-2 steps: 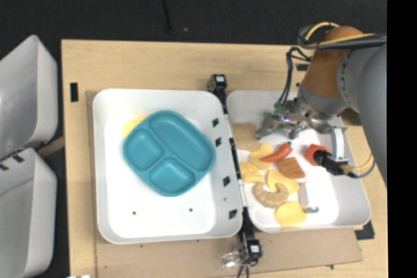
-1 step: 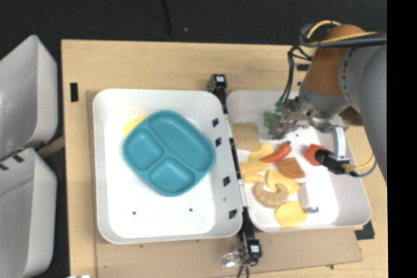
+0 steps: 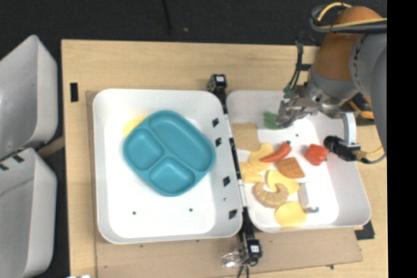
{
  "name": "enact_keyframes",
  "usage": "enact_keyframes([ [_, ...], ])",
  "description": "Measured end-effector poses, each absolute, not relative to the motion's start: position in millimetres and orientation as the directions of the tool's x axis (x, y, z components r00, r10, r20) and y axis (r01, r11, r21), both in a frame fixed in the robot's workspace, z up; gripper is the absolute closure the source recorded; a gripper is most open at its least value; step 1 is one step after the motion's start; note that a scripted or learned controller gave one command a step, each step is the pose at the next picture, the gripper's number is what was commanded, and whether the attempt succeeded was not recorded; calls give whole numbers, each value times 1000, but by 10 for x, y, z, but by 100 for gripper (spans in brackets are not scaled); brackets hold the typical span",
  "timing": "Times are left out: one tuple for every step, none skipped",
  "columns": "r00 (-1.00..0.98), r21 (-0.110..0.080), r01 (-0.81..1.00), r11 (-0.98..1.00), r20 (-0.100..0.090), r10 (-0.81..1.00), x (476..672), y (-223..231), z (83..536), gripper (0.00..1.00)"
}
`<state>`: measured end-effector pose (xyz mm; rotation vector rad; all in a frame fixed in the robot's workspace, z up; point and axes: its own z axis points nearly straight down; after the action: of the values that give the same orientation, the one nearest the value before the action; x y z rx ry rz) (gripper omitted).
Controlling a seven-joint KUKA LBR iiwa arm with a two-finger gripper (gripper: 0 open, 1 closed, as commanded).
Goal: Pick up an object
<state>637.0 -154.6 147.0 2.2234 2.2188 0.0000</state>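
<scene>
The arm (image 3: 339, 55) is reaching in from the right over the right bin (image 3: 348, 195), and its gripper (image 3: 287, 112) is hanging low at that bin's far left corner, just beside a small green piece (image 3: 270, 118). Whether the gripper is released, clenched or grasping is not something I can tell here; its tip is too dark and small against the white.

The green piece is looking like the likely target. It is lying apart from the main heap, near the bin wall, so a clean try is probably calling for a straight descent centred over it, staying clear of the wall, with the closing done only once the tip is level with the piece. A lift before a firm hold is likely slipping off something so small.

Other pieces are lying further toward the front of the same bin: a red pepper shape (image 3: 280, 152), long and curved, a rounded red tomato shape (image 3: 316, 153), an orange wedge (image 3: 290, 168), a tan ring-like pastry shape (image 3: 272, 193), and a smooth yellow lump (image 3: 290, 213). They are looking like moulded plastic toy food, glossy and hard, several touching each other.

The left bin (image 3: 117, 218) is holding a teal tray (image 3: 169, 152) with 3 rounded compartments, sitting tilted, with a yellow piece (image 3: 133, 123) peeking from under its far left edge.
</scene>
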Motion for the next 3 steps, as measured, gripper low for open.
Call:
enact_keyframes([
  [-3, 1, 1000, 3, 0, 1000, 6390, -1526, 1875, 100],
  [-3, 2, 1000, 3, -1, 1000, 6408, -1544, 2384, 100],
  [-4, -6, 1000, 4, 0, 1000, 6036, -1123, 2404, 100],
])
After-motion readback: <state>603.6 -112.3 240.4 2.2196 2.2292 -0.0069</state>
